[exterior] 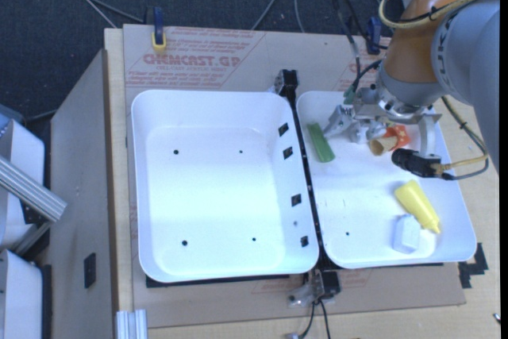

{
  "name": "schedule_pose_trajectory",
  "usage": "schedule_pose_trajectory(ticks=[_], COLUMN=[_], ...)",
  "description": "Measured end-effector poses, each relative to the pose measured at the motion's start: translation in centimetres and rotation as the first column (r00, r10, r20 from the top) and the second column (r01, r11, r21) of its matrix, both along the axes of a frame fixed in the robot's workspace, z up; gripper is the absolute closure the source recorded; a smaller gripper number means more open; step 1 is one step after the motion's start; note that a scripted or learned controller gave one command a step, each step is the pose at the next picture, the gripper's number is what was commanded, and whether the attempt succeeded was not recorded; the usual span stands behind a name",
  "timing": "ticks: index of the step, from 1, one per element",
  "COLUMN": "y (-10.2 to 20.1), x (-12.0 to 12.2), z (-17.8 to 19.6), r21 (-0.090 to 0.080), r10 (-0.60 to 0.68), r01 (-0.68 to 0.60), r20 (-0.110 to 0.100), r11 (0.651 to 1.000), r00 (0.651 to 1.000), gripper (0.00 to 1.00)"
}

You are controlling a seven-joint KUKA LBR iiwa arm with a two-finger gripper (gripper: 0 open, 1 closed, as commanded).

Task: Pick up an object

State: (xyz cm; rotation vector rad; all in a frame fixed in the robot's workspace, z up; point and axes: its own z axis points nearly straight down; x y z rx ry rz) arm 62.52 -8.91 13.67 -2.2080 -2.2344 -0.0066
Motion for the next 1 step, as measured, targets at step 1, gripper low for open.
schedule_pose_trajectory(ticks=[1], y=[-6.98], x=[-1.22], z=[-5.36], r21=[-0.002], r10=[-0.015], r01=[0.015], r20=[-0.006], r11=[1.000], r00=[1.000], gripper=[0.00])
